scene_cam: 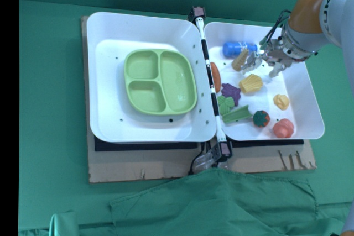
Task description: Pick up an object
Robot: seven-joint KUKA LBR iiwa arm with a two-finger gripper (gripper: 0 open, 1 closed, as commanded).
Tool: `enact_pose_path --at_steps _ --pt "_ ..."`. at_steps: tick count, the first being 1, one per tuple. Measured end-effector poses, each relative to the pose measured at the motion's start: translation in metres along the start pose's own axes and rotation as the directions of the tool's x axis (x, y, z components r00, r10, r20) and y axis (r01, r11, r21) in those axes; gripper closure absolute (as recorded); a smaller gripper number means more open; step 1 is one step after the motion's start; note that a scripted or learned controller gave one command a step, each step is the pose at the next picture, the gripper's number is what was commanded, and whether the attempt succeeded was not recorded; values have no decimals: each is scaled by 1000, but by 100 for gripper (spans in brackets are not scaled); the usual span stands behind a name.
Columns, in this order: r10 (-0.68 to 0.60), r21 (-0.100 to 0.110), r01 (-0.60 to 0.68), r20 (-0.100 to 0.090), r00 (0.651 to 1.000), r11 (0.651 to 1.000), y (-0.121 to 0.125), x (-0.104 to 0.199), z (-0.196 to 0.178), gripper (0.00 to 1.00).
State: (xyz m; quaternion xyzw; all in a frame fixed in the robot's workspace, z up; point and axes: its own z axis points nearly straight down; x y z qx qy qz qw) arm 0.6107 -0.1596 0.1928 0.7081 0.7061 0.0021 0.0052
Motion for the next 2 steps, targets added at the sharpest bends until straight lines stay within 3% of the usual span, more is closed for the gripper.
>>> enact_pose_path --at_steps 1,2 --pt "1 -8 -1 0 1000 1000 -29 -22 6 0" --pt "0 -3 0 1 1000 1000 1 -25 8 0"
